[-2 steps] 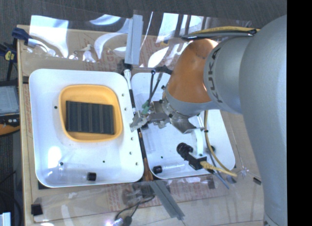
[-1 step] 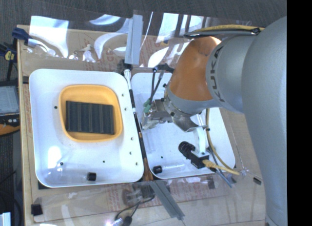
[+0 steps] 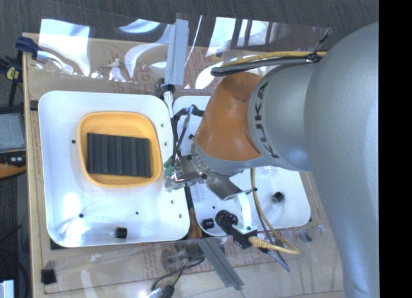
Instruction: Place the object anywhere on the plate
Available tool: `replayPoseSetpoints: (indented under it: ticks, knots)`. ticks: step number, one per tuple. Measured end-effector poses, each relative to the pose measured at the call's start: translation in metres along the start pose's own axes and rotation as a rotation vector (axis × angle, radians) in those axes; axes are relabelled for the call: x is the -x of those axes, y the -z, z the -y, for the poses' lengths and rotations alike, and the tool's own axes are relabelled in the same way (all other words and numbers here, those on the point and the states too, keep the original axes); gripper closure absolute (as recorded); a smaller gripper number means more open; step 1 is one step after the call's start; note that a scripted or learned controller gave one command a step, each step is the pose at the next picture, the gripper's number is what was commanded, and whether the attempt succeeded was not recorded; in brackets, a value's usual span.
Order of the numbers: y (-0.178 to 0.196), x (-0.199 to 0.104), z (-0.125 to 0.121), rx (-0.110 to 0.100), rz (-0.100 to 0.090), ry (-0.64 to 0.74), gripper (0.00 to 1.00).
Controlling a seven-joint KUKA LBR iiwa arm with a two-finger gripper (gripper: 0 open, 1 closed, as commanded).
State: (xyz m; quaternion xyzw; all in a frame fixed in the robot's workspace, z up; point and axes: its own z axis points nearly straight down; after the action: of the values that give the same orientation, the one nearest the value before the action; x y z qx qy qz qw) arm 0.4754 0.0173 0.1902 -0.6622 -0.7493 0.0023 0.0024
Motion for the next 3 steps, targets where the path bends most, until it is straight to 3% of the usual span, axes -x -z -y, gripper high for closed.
replayPoseSetpoints:
  ticks: [1,2,3]
  knots:
    - [0.001,-0.009,-0.030,0.003,0.000,0.055,1.00]
    - [0.001,0.010,-0.089,0.003,0.001,0.137,1.00]
    - [0.001,0.010,-0.089,0.003,0.000,0.138,0.00]
